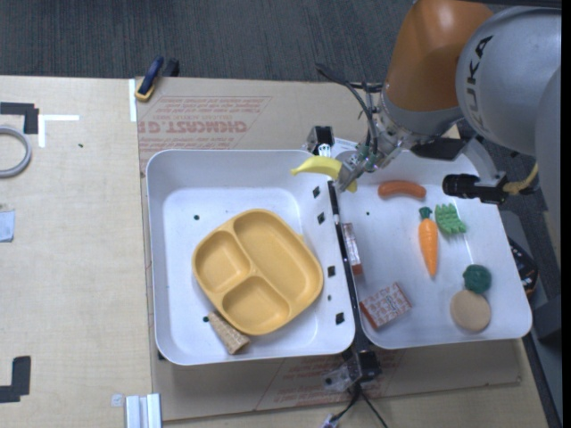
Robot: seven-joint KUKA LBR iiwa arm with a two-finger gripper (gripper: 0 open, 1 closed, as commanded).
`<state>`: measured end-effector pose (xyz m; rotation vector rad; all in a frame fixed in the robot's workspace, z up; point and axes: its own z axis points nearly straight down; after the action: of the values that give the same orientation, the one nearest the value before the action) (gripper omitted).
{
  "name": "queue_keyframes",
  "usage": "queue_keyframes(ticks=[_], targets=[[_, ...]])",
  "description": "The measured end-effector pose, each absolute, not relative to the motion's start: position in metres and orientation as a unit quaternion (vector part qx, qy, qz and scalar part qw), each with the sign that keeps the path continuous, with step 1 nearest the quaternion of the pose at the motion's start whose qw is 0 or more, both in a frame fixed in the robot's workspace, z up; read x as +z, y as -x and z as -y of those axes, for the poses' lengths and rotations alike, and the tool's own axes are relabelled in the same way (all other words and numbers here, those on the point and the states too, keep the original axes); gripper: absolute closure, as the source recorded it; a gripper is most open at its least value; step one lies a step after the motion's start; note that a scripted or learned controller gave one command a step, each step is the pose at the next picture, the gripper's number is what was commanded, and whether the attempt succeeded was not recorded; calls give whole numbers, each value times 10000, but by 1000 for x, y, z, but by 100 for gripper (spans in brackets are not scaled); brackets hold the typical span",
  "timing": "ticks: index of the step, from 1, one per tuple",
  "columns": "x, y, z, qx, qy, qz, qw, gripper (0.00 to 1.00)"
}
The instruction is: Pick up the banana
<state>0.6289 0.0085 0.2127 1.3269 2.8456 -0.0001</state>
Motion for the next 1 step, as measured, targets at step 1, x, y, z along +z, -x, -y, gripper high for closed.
queue_keyframes(ticks=[1], targets=[[226,-647,-73,2,-3747,-9271,16,100]])
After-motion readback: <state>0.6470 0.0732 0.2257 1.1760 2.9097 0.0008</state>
